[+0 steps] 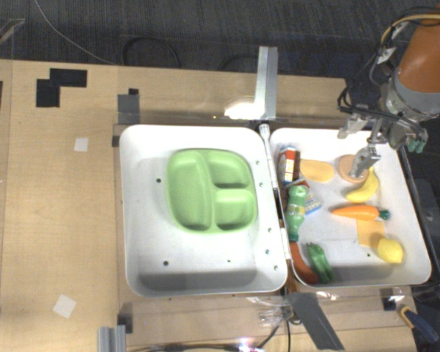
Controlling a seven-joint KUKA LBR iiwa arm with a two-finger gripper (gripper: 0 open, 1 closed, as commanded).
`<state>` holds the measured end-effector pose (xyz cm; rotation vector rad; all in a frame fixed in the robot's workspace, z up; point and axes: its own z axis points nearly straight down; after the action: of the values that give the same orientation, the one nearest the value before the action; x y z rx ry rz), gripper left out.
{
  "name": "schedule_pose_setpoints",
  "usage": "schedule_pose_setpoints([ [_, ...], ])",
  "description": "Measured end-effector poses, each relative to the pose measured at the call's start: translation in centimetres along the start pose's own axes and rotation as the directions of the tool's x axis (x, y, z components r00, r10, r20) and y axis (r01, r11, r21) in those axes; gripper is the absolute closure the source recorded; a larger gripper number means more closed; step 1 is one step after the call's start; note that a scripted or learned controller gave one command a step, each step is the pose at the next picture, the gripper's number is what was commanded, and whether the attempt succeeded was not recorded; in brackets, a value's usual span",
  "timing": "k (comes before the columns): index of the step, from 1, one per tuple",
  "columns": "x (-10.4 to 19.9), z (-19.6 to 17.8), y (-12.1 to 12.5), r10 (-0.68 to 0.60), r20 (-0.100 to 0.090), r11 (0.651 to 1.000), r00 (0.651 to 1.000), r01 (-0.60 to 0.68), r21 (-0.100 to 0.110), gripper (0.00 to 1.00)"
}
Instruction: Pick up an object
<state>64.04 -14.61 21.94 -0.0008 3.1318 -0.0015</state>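
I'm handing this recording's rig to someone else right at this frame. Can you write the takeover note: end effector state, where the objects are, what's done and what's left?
End effector: low over the back of the right bin, above the banana and beside a round tan piece. Nothing is visibly held.
Right bin contents: banana, carrot, lemon, orange slice, green bottle, and a green and a red item at the front left.
Left bin: holds a green divided tray.
Done: arm positioned over the objects.
Left: grasp one object and lift it.
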Motion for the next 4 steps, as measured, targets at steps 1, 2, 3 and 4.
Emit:
schedule_pose_setpoints([
  [1, 6.5, 12.4, -0.6, 0.003, -0.001, 1.0, 1.0, -0.003, 0.0, 0.0],
  [2, 11.9, 12.6, 5.1, 0.012, 0.002, 1.0, 1.0, -0.013, 0.007, 0.0],
  [3, 0.8, 13.1, 4.1, 0.111, 0.004, 0.994, 0.994, -0.111, 0.0, 0.0],
  [4, 3.9, 12.9, 5.1, 0.14, 0.004, 0.99, 0.99, -0.14, 0.001, 0.0],
])
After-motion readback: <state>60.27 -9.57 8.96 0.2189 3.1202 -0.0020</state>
